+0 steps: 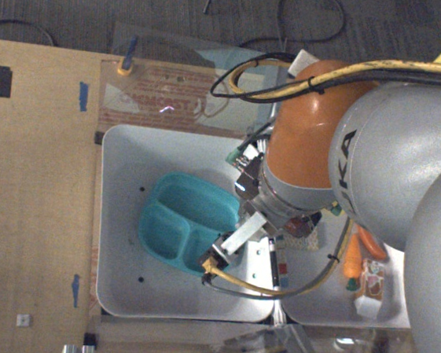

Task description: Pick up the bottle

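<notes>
A small white container with an orange and red label (pixel 370 285), possibly the bottle, lies in the right bin (pixel 324 306) near its front edge. The grey arm with its orange band (pixel 312 135) covers most of that bin. My gripper (pixel 275 253) hangs below the wrist over the seam between the two bins, well to the left of the white container. It is largely hidden by the arm.
A teal divided tray (pixel 184 219) lies in the left bin (pixel 123 200), its right end close to the gripper. An orange carrot-like piece (pixel 352 262) and another orange thing (pixel 371 243) lie beside the white container. A speckled flat piece (pixel 302 238) shows under the wrist.
</notes>
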Tool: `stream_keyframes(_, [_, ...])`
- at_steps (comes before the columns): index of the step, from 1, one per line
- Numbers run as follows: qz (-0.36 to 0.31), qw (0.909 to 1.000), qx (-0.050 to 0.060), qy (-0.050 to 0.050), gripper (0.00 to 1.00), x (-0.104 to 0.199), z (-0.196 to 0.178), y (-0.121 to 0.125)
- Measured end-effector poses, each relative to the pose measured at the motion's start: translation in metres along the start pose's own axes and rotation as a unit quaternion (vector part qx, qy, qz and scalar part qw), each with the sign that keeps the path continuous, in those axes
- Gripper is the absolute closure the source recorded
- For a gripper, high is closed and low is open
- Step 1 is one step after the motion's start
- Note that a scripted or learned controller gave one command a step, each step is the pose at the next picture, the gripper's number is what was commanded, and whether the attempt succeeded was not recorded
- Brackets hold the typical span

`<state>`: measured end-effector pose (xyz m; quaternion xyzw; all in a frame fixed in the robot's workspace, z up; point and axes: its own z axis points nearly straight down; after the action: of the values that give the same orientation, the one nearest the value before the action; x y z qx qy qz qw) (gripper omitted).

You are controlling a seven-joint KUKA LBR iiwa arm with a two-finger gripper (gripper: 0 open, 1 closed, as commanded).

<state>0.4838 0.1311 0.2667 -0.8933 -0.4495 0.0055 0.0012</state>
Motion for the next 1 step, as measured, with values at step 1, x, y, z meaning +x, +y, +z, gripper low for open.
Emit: stream_keyframes(1, [0.007,1.0000,0.000,0.001,1.00,0.0056,0.0957,-0.0082])
